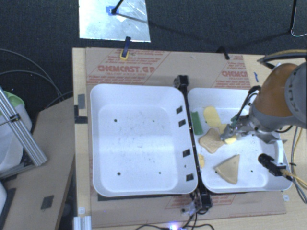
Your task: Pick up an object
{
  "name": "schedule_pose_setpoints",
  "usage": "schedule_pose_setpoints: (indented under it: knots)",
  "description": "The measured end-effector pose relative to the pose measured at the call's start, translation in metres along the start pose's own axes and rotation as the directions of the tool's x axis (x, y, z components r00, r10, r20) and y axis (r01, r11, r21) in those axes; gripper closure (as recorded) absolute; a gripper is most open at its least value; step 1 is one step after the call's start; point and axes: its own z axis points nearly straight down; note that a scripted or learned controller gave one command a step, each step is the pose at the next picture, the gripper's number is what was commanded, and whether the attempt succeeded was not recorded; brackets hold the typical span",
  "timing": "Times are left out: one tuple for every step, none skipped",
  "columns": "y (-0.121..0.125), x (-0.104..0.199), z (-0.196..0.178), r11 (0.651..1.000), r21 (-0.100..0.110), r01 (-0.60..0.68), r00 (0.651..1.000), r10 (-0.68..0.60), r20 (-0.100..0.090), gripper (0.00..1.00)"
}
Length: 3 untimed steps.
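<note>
In the camera view, the tan wedge [229, 168] lies nearest you in the right bin [249, 183]. The gripper [231, 133] hangs over a small yellow piece [230, 140]; whether it grips, you cannot tell. Descend squarely, clear of the tan slab [210, 142] beside it.

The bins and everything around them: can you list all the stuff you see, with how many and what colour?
left bin: one, white, left half of the bench.
right bin: one, white, beside it on the right.
green block: one, green, right bin by the divider.
yellow oval: one, yellow, top of the right bin.
tan flat piece: one, tan, middle of the right bin.
tan wedge: one, tan, lower right bin.
small yellow piece: one, yellow, at the hand's tip.
arm: one, grey and orange, from the right.
hand: one, over the right bin.
</note>
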Motion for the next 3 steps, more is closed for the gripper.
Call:
schedule_pose_setpoints:
  knots:
    - [0.060, 0.079, -0.091, 1.000, -0.001, 0.009, 1.000, -0.009, -0.001, 1.00]
    - [0.070, 0.157, -0.138, 1.000, 0.004, 0.008, 1.000, -0.008, -0.003, 1.00]
    - [-0.016, 0.196, -0.159, 1.000, 0.013, 0.004, 1.000, -0.004, -0.003, 1.00]
